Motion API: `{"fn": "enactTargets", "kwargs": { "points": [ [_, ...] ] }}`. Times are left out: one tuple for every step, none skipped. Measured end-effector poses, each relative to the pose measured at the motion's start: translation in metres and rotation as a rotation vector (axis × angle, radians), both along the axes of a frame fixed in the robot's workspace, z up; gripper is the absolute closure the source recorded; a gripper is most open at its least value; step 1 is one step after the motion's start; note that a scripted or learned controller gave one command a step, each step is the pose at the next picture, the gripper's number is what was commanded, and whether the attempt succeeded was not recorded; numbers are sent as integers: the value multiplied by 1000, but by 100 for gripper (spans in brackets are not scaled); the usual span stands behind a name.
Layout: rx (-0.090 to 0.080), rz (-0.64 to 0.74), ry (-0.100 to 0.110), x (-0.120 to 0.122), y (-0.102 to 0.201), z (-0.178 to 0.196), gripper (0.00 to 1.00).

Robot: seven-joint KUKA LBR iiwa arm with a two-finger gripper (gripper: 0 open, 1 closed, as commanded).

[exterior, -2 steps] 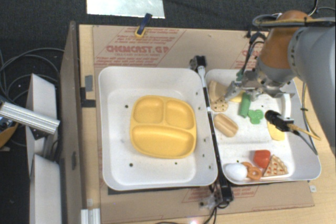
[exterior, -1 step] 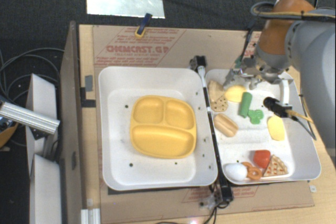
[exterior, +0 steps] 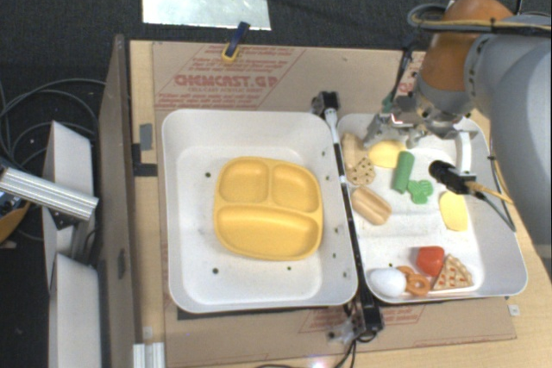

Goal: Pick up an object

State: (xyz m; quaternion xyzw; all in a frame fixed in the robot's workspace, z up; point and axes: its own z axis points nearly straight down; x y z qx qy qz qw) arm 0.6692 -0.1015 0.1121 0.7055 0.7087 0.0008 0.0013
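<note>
My gripper (exterior: 398, 127) hangs low over the back of the right bin (exterior: 511, 258), just behind a yellow rounded toy (exterior: 385, 154). Beside that toy lie a speckled cookie (exterior: 362, 171) and a green toy vegetable (exterior: 404, 171). A tan bread roll (exterior: 372, 206) sits nearer the middle, and a pale yellow piece (exterior: 454, 211) lies to its right. Along the front are a red toy (exterior: 430, 258), a pizza slice (exterior: 454, 274), a white egg (exterior: 387, 281) and an orange pretzel (exterior: 416, 280). Nothing shows as held.
The left bin (exterior: 185, 185) holds a yellow divided plate (exterior: 267, 207). A black divider rail (exterior: 343, 185) runs between the bins. The arm's grey body (exterior: 509, 82) covers the right bin's back right corner. Cardboard (exterior: 224, 73) lies under both bins.
</note>
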Motion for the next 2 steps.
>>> {"fn": "enactTargets", "kwargs": {
  "points": [
    [-1, 2, -4, 1, 0, 12, 100],
    [-1, 3, -3, 1, 0, 11, 0]
  ]
}}
